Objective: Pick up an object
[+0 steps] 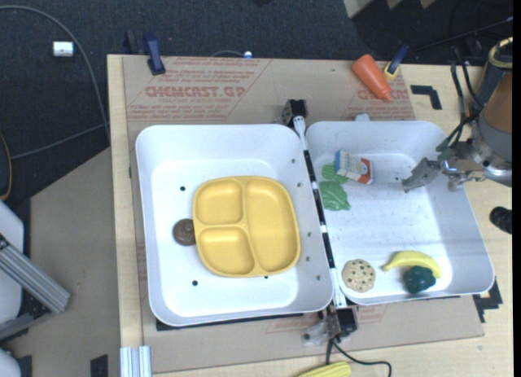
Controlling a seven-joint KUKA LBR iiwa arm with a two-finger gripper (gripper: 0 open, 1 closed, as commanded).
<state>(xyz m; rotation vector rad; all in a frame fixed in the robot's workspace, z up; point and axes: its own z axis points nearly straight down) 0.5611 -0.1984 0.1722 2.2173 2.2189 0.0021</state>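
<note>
A single fixed camera looks down from above at a slant, far enough back to take in the whole bench (pixel 244 90), with dark floor beyond the bench's far edge and at its left.

Red print reading "CHEMCAST GP" runs across the cardboard sheet (pixel 195 90), up-left of the gripper (pixel 417 177); carton lettering's unreadable.

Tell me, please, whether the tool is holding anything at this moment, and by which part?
Nothing is held: the tool hangs over bare floor of the right bin.
</note>
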